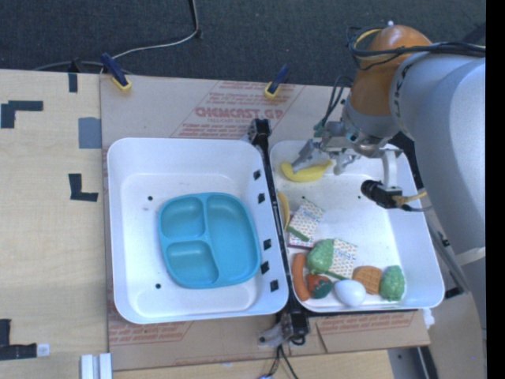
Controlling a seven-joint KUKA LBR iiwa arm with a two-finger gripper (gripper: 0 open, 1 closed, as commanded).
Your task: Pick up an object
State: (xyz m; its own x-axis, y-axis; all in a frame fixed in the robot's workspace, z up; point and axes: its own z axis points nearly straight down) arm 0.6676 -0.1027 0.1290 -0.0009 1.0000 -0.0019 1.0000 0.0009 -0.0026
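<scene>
My gripper [323, 163] hangs low over the back left part of the right bin [410, 243], its fingers spread apart. A yellow banana [309, 173] lies on the bin floor just under and between the fingertips; nothing looks lifted. Further forward in the same bin are a patterned packet [304, 218], a green broccoli piece [321, 253], an orange carrot [298, 270], a white egg [349, 292], an orange cookie [367, 276] and a green lump [392, 283].
The left bin [134, 172] holds a blue divided plate [209, 239]. A black clip strip [267, 204] runs along the wall between the bins. The grey arm [442, 133] covers the right bin's back right corner. A thin yellow piece [282, 207] leans against the right bin's left wall.
</scene>
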